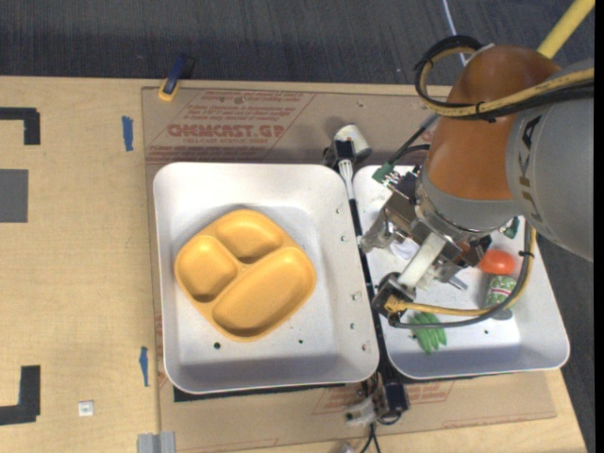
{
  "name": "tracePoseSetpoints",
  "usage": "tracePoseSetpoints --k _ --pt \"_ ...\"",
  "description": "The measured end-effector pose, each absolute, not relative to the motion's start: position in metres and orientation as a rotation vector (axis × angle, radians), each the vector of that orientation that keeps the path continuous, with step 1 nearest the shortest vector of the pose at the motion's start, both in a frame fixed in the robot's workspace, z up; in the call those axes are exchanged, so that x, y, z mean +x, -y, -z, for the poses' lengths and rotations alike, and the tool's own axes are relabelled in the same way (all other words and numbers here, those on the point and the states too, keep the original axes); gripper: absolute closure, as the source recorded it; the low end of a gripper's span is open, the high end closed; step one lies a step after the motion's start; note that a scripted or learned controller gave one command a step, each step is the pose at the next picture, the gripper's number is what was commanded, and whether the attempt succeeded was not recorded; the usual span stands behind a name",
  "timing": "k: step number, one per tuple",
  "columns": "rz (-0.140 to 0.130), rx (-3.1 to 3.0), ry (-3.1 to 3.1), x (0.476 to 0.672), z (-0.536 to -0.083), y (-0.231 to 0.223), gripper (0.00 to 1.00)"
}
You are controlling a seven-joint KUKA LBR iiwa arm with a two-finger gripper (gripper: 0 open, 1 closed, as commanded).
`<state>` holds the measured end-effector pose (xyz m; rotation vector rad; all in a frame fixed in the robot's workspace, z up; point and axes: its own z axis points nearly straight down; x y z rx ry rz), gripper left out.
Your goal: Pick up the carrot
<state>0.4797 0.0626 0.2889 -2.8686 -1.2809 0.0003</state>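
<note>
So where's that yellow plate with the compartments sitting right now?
The yellow plate lies in the middle of the left white bin, on the camera view's left half, apart from the arm working over the right bin.

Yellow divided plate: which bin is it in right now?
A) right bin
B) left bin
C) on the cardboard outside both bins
B: the yellow divided plate lies flat in the left bin, while the arm hangs over the right bin.

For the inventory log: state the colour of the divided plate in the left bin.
Yellow-orange, plain; the divided plate shows best in the camera view.
</note>
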Motion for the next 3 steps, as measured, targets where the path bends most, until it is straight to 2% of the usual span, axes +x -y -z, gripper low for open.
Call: tracePoseSetpoints --k 1,2,3 --pt "-0.004 -2.627 1.717 0.479 -0.192 -0.016 0.00" --pt "0.000 -2.507 1.895 0.536 -0.185 0.036 0.00" --pt "-0.002 -2.414 2.007 0.489 -0.184 0.067 0.00"
